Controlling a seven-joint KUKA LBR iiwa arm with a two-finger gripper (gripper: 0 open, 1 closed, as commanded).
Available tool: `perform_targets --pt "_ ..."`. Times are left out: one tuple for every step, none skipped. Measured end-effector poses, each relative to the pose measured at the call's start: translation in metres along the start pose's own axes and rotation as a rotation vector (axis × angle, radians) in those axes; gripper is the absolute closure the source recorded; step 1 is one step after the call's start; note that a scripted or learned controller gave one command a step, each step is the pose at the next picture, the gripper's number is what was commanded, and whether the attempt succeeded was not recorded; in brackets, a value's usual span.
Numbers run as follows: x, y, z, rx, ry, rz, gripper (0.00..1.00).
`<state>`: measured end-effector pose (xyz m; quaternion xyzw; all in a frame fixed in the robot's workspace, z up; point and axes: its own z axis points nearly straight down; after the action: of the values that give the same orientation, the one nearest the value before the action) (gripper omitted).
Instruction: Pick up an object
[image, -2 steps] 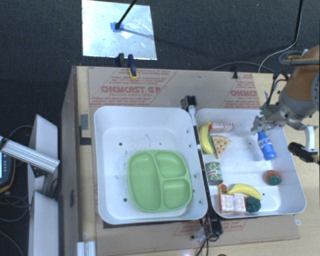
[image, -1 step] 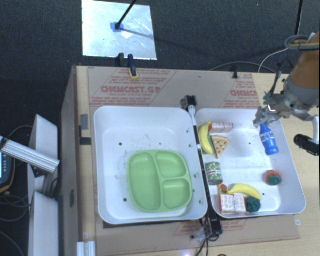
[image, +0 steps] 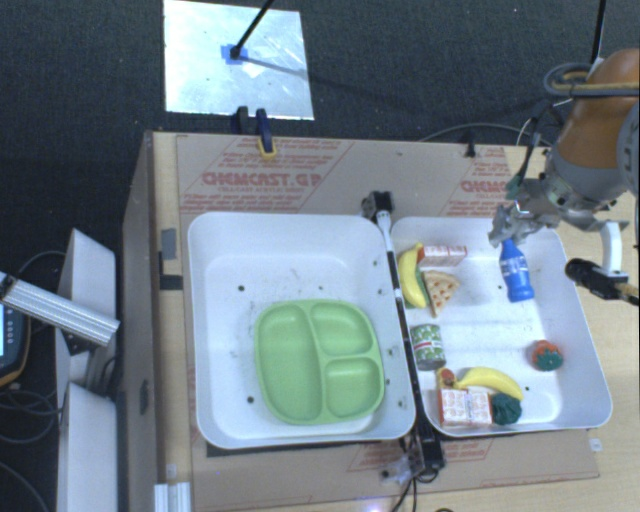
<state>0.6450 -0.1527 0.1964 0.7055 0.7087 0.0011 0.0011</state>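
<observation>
My gripper (image: 507, 226) hangs over the far part of the right bin (image: 578, 330). Directly below it is a blue bottle (image: 517, 274) with a white label, its top end right at the gripper's tip. The view does not settle whether the bottle is gripped or lying on the bin floor. Other pickable things in this bin are a banana (image: 408, 276), a pizza slice (image: 441, 290), a red and white packet (image: 443, 255), a green can (image: 428, 345), a second banana (image: 491, 379), a small carton (image: 465, 406), a dark green broccoli (image: 506, 409) and a red fruit (image: 546, 355).
The left bin (image: 215, 300) holds a green divided plate (image: 320, 360). A raised divider (image: 397, 300) runs between the two bins. The arm's orange and grey body (image: 600, 130) stands over the right bin's far right corner.
</observation>
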Motion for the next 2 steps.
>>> perform_targets --pt "0.041 -0.009 -0.016 0.0 0.0 -0.001 1.0" --pt "0.036 0.017 -0.028 0.0 0.0 -0.001 1.0"
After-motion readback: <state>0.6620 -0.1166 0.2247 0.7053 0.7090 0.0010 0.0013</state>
